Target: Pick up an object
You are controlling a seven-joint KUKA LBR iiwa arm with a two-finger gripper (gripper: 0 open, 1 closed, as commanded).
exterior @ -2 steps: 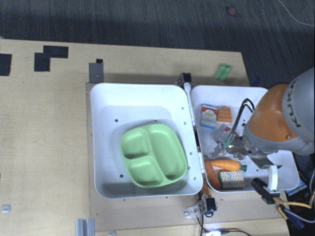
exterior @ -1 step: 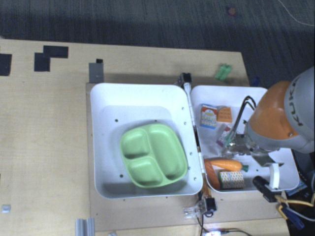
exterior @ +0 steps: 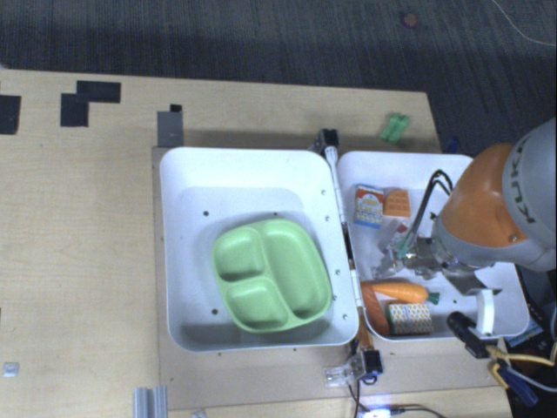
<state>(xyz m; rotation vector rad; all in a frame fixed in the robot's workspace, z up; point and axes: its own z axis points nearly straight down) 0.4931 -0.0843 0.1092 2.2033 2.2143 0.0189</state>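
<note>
My gripper (exterior: 406, 252) reaches down into the right bin (exterior: 452, 165), under the orange-banded wrist (exterior: 487, 207). It hangs just above an orange carrot (exterior: 393, 292) that lies along the bin's near side. A grey ridged block (exterior: 409, 319) sits in front of the carrot. At the bin's far left lie a small white, red and blue carton (exterior: 369, 205) and an orange block (exterior: 397, 203). Nothing shows between the gripper's tips.
The left bin (exterior: 187, 233) holds a pale green divided plate (exterior: 271, 273). A small green object (exterior: 394, 127) lies on the bench beyond the right bin. The wall between the two bins (exterior: 341, 225) runs close to the carton and the carrot.
</note>
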